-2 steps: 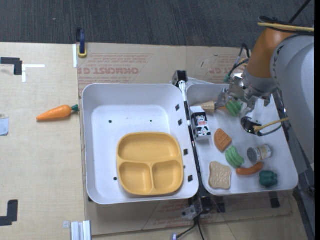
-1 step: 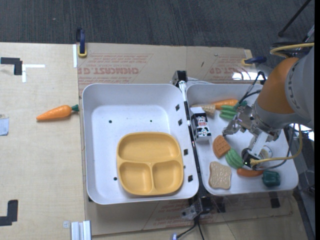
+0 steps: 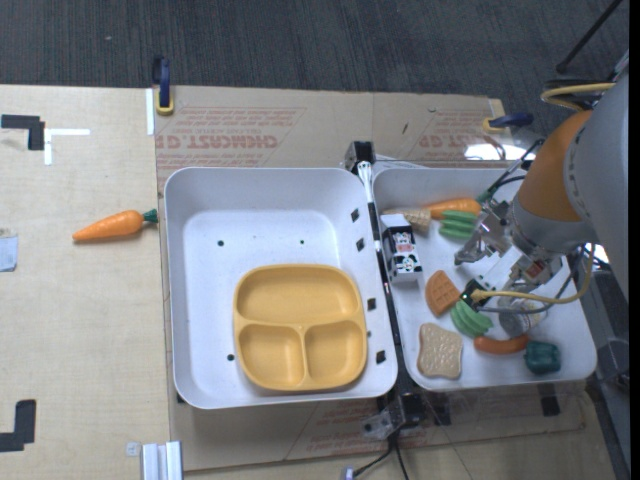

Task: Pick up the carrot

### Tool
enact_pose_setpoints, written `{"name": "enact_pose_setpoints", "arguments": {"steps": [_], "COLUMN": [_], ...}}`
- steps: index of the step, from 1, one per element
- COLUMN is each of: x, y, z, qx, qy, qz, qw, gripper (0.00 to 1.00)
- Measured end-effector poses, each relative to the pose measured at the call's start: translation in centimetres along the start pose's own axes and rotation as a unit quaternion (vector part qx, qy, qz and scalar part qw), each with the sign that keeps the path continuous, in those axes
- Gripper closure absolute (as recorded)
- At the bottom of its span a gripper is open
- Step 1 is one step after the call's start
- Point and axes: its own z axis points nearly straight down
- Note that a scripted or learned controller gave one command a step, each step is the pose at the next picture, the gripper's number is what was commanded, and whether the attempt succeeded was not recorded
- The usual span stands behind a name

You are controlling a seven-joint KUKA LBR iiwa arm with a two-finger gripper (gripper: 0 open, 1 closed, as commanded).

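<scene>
The carrot (image 3: 112,226) lay on the tabletop (image 3: 70,348), left of both bins; the end effector (image 3: 490,246) hovered over the right bin (image 3: 570,353), its opening impossible to judge.

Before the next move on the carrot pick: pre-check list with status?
1. Target found: ok. The carrot lies on the bench, left of the left bin.
2. Target free: ok. Nothing touches or covers it.
3. Claw near target: not ok. The claw is over the right bin, among toy food.
4. Carrot held: not ok.
5. Lookalike: cannot tell. The orange piece in the right bin may be another carrot.
</scene>
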Motion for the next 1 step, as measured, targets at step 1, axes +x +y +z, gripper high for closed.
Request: {"name": "enact_pose_setpoints", "arguments": {"steps": [1], "x": [-1.29], "y": [6.39], "z": [-0.08], "qx": [0.0], "qy": [0.0], "qz": [0.024], "qw": [0.9997], "gripper": [0.0]}}
